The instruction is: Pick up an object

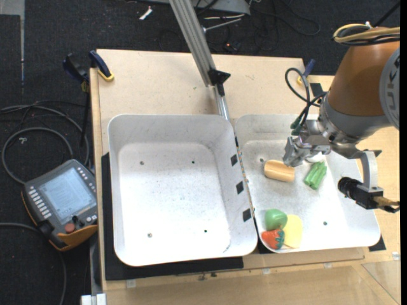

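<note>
the end effector (297,155) is seen low in the right bin (356,230), reached in from the right under the orange-banded arm (365,88). its tip is set just beside, perhaps touching, the right end of a tan roll (279,171) that lies on its side on the bin floor. how far the end effector is open cannot be told, since its tip is blurred and part hidden by the wrist; nothing can be seen held in it.

a green piece (315,175) is found just right of the roll, close under the wrist. near the front corner of the bin a green ball (275,218), a red piece (273,239) and a yellow piece (293,230) are bunched together, touching. the left bin (127,129) sits alongside on the bench (152,81).

the roll is judged the likely target. the risk is judged to lie in the offset: the tip is placed at the roll's end, not over its middle, so the roll could be pushed or rolled away instead of being gripped. if closed there, only the rounded end might be pinched and slip out on lifting. the green piece could also be nudged or caught by mistake, being so near.
</note>
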